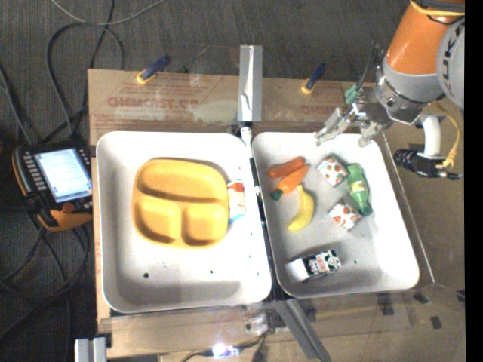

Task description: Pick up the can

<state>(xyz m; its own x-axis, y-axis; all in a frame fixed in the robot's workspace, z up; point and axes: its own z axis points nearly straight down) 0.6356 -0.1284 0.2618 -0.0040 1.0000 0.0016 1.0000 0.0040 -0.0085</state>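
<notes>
- The gripper [349, 130] hangs over the far rim of the right bin [404, 236], near its far right corner; its two thin fingers [330, 133] stand apart with nothing between them
- The arm [419, 44], grey with an orange band, comes in from the upper right and sits above the worktop [181, 100] beyond the bin
- The can [317, 265], white with black and red print, lies on its side near the front edge of the right bin, towards its left half, well apart from the gripper
- Bare white floor lies to the right of the can and behind it, so it stands clear of the other things; the front rim is just beside it
- Further back in the same bin: a carrot [290, 170] near the far left, a banana [303, 210] just in front of it, a green bottle [358, 190] with two small strawberry-print cartons, one [332, 171] behind it and one [343, 216] in front
- These things crowd the far half of the bin, right below the gripper
- The left bin [113, 277] holds a yellow divided tray [181, 200], with a small carton [237, 200] wedged between the tray and the bin's right wall
- The two bins touch along their inner rims, and a metal bracket [250, 85] stands at the far end of that seam
</notes>
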